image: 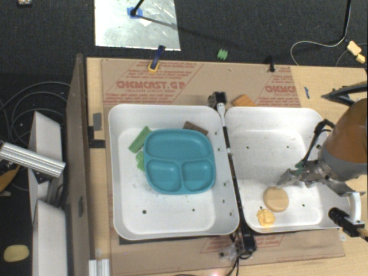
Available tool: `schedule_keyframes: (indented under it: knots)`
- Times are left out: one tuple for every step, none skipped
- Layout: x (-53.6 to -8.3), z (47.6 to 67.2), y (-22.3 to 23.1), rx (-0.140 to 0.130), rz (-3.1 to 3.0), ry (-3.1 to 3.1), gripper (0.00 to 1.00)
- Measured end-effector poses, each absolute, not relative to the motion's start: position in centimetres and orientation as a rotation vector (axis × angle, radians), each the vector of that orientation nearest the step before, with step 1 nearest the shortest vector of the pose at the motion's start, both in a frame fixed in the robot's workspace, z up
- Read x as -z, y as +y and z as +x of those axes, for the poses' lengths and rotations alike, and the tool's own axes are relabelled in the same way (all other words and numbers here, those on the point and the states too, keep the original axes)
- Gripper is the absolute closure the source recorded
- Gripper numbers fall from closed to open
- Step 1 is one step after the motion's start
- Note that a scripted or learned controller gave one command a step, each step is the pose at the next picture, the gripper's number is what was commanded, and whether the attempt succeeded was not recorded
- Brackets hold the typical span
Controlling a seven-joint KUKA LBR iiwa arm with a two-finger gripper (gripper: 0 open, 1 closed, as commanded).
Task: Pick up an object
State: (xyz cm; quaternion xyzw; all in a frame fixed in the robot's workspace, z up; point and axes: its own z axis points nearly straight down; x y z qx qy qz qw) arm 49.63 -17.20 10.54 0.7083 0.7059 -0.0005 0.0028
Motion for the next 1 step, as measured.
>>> schedule_keyframes:
  knots:
    - [-10.88, 60.86, -14.60, -0.012, 2.205, 2.226, 0.00]
